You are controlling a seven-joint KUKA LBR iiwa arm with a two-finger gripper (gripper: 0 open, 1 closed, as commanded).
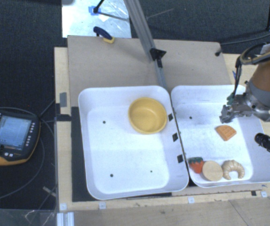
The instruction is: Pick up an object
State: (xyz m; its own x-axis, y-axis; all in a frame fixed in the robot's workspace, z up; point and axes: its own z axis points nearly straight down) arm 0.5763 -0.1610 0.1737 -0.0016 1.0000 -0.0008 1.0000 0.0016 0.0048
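The gripper (227,113) hangs over the upper right part of the right bin (201,98), its arm (266,79) reaching in from the right. How the gripper is set cannot be told from this angle, and nothing is seen in its hold. An orange waffle (226,133) lies on the bin floor just below the gripper, near but apart from it. Along the bin's front edge sit a red-and-green toy (195,164), a round tan disc (212,171) and a croissant (233,168), side by side. A yellow bowl (147,115) rests in the left bin (107,173), near its upper right corner. A teach pendant (9,135) lies on the floor at left.
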